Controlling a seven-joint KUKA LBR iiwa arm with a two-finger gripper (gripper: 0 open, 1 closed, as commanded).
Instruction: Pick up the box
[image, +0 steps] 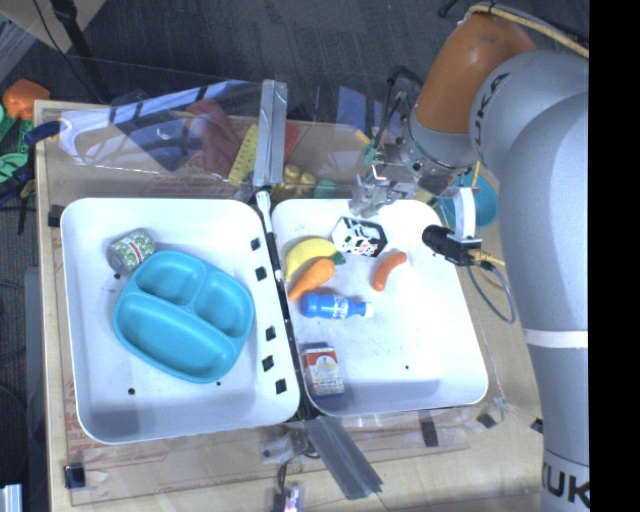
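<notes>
Bins sit side by side on the bench: the left bin (80, 300) bears a small can (131, 249) near its far left corner and, just beside it, a blue divided tray (185, 315) lying at a slant across the middle. In the right bin (440, 340), a yellow banana (307, 253) and an orange carrot (313, 276) touch by the left wall, with a blue bottle (334, 307) just in front of them. The box (323, 369) (red and white, lying flat) rests near the front left corner. Farther right lie a black-and-white spotted toy (359, 237) and an orange sausage (389, 269). The gripper (374, 194) hangs over the far rim, above the spotted toy, well apart from the box; I cannot tell how far it is open.
</notes>
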